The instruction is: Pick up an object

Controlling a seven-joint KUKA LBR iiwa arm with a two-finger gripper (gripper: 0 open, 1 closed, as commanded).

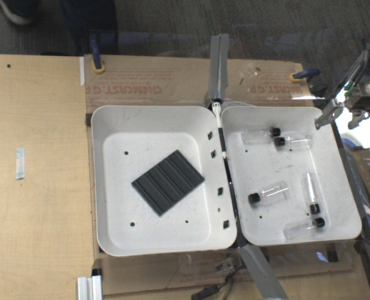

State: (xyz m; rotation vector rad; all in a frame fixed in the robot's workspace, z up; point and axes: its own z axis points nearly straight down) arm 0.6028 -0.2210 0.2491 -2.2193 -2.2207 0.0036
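Several clear vials with black caps lie in the right bin (pixel 350 230). Two lie close together near its back (pixel 295 144), one lies in the middle (pixel 269 194), and two more lie at the front right (pixel 309 189). A dark ribbed rectangular pad (pixel 168 181) rests at a slant in the left bin (pixel 104 230). My gripper (pixel 339 120) hangs over the back right corner of the right bin. Its two grey fingers are spread open with nothing between them. It is well apart from the nearest vials.
Both bins sit on brown cardboard (pixel 154 83) on a wooden bench (pixel 35 167). A grey divider bar (pixel 219 61) runs between the bins at the back. Blue clamps (pixel 96 52) hold the cardboard's back edge. A small metal strip (pixel 20 164) lies far left.
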